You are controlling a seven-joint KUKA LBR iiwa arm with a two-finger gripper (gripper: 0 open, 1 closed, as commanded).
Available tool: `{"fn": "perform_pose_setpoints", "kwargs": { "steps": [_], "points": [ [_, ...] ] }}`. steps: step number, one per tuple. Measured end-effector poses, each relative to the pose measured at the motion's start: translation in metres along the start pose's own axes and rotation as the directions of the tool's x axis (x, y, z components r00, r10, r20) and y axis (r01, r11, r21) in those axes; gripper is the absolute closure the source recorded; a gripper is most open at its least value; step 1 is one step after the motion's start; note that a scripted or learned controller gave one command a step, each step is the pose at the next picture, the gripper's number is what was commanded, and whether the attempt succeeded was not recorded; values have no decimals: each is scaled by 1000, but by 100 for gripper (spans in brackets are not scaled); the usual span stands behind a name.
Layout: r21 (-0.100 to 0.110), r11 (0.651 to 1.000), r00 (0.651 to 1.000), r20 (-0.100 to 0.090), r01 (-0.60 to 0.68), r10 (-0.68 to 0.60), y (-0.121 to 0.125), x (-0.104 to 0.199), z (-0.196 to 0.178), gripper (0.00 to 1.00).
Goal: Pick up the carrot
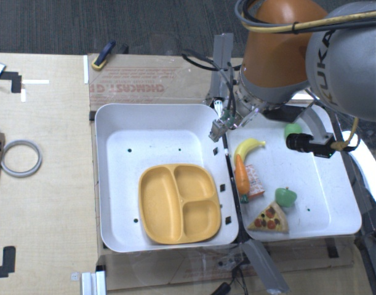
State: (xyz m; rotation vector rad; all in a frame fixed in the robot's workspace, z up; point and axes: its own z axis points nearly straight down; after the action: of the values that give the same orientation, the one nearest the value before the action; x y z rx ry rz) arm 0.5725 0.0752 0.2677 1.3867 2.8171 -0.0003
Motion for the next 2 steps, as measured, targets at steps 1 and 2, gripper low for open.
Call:
{"fn": "perform_pose_setpoints", "kwargs": {
  "steps": [1,2],
  "points": [
    [2,990,990,-2,138,-138,-4,51,17,100],
    [1,959,959,-2,283,-283,-73,55,9,100]
  ]
}}
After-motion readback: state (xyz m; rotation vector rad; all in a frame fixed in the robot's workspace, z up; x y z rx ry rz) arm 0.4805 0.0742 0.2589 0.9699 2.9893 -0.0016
